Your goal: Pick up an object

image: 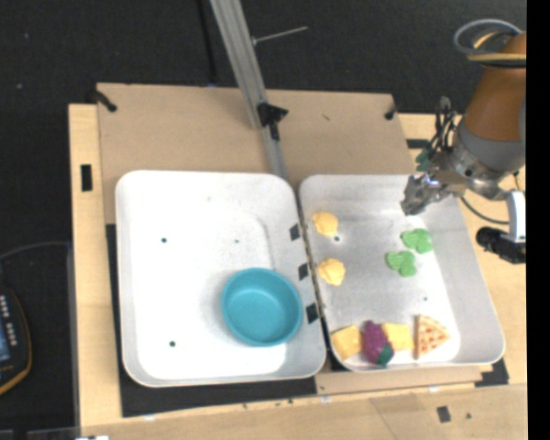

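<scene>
Two small green toy pieces lie in the right bin (467, 273), one (417, 240) just above and right of the other (401, 262), both loose on the white floor. The claw (420, 193) hangs near the bin's upper right corner, above the upper green piece and apart from it, with nothing seen between its tips; whether it stands wide or narrow I cannot tell, as the tips blur into a dark and silver cluster. The arm (495, 108) comes in from the right, its orange band uppermost, and the frame edge cuts it off. Two yellow pieces (325, 224) (331, 270) sit by the bin's left wall. Along the near wall lie a yellow block (346, 341), purple grapes (375, 340) and a pizza slice (430, 335). The left bin (165, 209) holds a blue bowl (261, 306). Both bins rest on the surface (183, 126).
</scene>
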You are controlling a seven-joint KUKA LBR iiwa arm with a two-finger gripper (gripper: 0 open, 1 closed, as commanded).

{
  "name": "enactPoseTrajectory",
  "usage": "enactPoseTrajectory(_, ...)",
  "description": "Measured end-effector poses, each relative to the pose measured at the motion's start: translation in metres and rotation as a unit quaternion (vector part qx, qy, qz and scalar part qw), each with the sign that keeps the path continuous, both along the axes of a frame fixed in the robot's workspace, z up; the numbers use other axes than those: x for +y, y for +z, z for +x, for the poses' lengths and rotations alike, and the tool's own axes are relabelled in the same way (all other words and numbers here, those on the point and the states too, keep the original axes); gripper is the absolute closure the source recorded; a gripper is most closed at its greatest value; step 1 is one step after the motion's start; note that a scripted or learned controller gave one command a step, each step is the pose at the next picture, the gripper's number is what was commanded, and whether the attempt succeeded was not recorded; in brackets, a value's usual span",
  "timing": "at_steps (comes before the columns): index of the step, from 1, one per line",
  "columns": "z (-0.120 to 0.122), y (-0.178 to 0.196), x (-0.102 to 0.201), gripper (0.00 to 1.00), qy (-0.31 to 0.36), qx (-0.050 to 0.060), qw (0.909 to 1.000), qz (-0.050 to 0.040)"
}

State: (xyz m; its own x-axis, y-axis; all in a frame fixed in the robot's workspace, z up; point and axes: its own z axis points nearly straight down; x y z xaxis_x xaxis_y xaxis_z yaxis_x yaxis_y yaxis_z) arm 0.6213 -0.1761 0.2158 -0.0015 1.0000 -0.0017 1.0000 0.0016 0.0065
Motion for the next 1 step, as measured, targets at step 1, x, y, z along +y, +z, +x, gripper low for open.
enactPoseTrajectory(1, 0.0101, -0.0047, 0.0457, 1.0, 0.002, 0.003, 1.0, 0.001)
